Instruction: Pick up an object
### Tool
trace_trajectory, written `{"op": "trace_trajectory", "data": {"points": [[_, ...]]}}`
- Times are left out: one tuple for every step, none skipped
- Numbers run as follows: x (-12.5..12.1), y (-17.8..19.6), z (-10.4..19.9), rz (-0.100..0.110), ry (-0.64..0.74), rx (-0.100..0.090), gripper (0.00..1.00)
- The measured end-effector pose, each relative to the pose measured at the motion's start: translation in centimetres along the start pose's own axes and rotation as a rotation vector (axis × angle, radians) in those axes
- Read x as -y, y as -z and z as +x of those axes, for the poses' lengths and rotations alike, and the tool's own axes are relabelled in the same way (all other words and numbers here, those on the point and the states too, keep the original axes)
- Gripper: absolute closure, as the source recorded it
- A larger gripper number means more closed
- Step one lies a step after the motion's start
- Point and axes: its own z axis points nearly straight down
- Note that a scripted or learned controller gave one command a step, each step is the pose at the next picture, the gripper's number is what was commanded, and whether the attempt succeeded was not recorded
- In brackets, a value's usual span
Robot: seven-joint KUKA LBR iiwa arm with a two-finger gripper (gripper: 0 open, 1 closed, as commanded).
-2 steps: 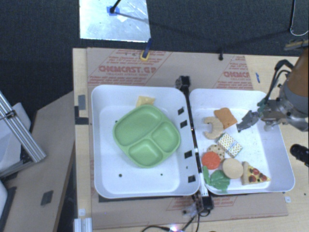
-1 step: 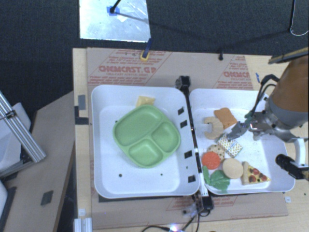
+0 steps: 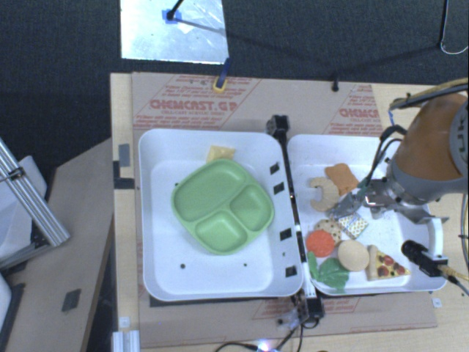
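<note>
Arm lowered into the right shallow white bin (image 3: pixel 421 196) among toy food

The gripper (image 3: pixel 357 205) sat near the tan cracker-shaped piece (image 3: pixel 341 176), above the speckled cookie (image 3: pixel 330 228), red tomato slice (image 3: pixel 319 243) and pizza wedge (image 3: pixel 384 263); whether its jaws were apart could not be told; a green divided plate (image 3: pixel 222 206) lay in the left bin (image 3: pixel 157 270)

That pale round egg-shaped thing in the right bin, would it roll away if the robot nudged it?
Probably. The egg-shaped thing looks smooth and rounded, so a nudge could roll it. The pizza slice and green leafy piece sit right against it and may stop it quickly. Its smooth, curved surface could also slip from the fingers.
</note>
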Motion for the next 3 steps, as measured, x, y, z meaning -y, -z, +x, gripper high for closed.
{"op": "trace_trajectory", "data": {"points": [[-0.7,-5.5,0.0,-0.012,-0.003,0.007,0.0],[-1.1,-5.5,-0.2,-0.014,-0.002,0.004,0.0],[-1.4,-4.2,-0.5,-0.03,-0.003,0.013,1.0]]}}
